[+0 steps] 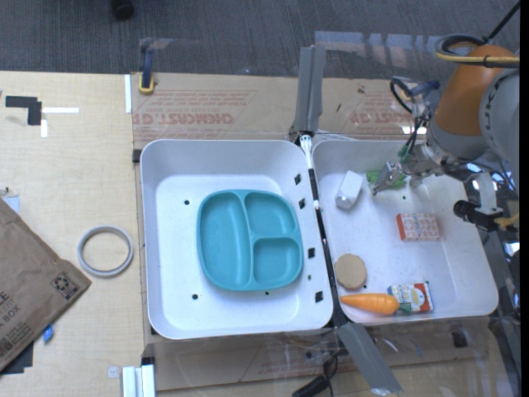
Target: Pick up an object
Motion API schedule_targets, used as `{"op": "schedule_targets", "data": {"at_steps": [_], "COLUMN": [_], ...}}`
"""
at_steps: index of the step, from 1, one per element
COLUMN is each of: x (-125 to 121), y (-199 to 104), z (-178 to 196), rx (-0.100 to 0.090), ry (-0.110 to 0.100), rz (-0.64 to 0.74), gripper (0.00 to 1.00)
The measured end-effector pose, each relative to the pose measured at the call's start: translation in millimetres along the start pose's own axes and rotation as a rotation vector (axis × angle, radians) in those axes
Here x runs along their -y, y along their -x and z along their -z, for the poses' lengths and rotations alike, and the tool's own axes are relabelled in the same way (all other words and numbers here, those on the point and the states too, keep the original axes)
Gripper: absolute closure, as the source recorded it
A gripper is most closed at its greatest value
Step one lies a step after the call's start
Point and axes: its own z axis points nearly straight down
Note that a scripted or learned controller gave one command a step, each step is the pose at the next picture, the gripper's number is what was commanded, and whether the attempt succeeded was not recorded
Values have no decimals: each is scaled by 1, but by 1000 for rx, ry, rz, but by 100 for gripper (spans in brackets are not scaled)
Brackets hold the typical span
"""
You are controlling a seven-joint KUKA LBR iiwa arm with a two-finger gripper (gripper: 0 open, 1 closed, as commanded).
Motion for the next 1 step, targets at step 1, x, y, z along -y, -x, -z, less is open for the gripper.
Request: {"op": "schedule_targets", "data": {"at_steps": [1], "x": [0], "y": [0], "z": [0], "rx": [0], "ry": [0], "rz": [0], "gripper": [0]}}
